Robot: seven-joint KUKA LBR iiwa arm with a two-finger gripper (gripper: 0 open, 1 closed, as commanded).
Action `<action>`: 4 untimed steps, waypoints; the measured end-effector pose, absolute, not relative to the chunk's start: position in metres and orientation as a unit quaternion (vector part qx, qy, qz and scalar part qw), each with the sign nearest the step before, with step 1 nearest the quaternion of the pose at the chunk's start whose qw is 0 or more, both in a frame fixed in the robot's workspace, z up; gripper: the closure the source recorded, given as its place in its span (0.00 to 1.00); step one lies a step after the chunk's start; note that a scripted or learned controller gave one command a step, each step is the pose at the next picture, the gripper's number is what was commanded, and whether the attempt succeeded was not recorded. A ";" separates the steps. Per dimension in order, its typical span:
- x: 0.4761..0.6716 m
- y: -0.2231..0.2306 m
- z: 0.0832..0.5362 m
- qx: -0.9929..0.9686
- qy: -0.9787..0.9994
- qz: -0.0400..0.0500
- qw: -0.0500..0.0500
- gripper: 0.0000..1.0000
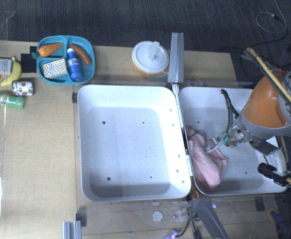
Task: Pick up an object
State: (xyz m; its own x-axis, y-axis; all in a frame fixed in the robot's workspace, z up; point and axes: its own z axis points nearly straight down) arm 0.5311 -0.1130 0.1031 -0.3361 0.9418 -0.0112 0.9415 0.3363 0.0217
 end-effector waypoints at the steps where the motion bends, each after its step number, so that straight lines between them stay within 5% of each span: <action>1: 0.548 -0.124 0.090 0.661 0.750 0.004 0.005 0.00; 2: 0.511 -0.106 0.091 0.648 0.761 0.005 0.008 0.00; 3: 0.514 -0.106 0.103 0.647 0.762 0.007 0.012 1.00; 4: 0.514 -0.106 0.103 0.647 0.762 0.006 0.012 0.00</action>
State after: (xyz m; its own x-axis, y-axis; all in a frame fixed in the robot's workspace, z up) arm 0.5135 -0.1063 0.1032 -0.1615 0.9868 -0.0105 0.9865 0.1617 0.0256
